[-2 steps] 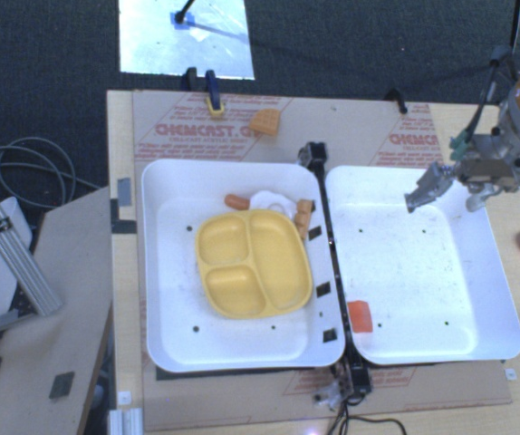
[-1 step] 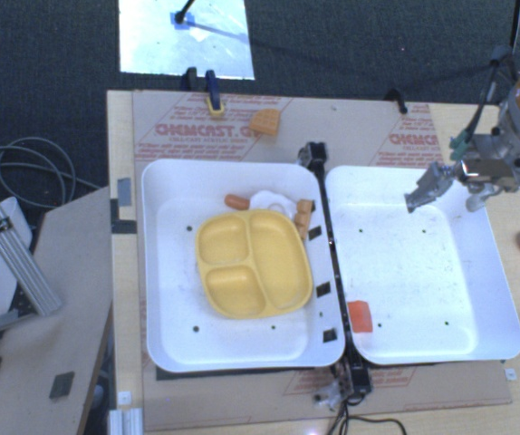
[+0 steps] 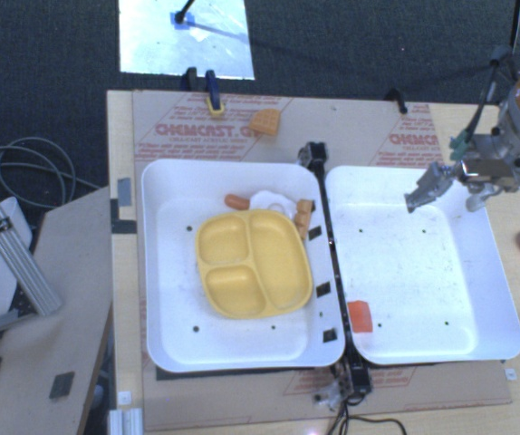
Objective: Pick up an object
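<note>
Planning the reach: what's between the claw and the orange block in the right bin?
Bare white bin floor lies between claw and orange block, in the camera view.

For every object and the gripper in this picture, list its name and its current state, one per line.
Gripper: above right bin, holding nothing.
Yellow divided tray: upright in left bin.
Orange block: lying in right bin.
Small orange sausage: lying behind the tray.
Right bin: flat on bench.

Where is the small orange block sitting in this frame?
The orange block lies in the right bin, at its near left corner beside the divider between the bins, well away from the pincer poised above that bin's far edge.
</note>
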### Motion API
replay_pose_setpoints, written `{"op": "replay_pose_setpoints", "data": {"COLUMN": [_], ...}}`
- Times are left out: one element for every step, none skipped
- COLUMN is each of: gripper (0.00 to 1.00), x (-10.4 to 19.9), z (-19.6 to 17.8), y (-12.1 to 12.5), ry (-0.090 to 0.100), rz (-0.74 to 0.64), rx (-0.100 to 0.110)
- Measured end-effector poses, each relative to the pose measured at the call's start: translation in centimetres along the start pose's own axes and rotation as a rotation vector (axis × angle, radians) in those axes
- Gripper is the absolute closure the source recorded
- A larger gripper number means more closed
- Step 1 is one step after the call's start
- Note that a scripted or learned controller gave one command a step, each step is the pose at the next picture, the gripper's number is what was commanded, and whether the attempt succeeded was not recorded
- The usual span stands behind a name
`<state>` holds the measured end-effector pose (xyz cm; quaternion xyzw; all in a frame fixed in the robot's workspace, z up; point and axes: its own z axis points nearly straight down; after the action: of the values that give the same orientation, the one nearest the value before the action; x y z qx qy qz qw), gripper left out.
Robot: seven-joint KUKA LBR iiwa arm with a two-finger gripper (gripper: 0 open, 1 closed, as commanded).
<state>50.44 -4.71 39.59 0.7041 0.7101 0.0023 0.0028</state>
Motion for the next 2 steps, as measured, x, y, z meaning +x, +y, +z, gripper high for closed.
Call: {"op": "replay_pose_setpoints", "data": {"gripper": [0.0,0.0], "x": [0.0,0.0], "z": [0.0,0.0], "y": [0.0,0.0], "ry": [0.0,0.0], "rz": [0.0,0.0], "rx": [0.0,0.0]}}
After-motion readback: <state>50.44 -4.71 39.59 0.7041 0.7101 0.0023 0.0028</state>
